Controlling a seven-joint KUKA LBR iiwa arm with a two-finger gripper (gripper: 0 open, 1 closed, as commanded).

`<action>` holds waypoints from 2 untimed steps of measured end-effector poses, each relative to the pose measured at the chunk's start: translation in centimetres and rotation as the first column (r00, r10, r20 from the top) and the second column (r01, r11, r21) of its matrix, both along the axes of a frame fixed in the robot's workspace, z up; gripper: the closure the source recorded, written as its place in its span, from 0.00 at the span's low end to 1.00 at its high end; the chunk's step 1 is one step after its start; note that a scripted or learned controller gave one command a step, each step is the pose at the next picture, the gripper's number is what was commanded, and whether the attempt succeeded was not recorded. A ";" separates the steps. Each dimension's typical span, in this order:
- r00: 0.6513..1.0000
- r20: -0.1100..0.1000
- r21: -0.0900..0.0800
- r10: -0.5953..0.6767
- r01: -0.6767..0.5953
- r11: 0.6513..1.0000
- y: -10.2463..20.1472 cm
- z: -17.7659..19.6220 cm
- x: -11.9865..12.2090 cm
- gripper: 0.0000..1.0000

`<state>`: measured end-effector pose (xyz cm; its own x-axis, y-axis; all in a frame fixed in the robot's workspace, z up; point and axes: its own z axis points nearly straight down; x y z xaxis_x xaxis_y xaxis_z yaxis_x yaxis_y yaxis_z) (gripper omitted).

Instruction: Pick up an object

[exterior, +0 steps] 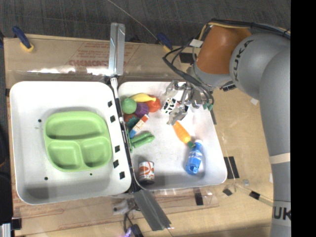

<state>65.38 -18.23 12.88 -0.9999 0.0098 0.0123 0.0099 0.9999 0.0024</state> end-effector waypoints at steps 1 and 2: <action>0.996 0.018 -0.003 -0.083 0.083 0.997 -2.7 -3.4 -7.3 0.00; 0.996 0.017 -0.004 0.091 -0.091 0.996 -1.4 -3.5 -5.1 0.00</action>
<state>60.23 -19.59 9.39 -0.9967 -0.0815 -0.0049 -0.0815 0.9967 -0.0014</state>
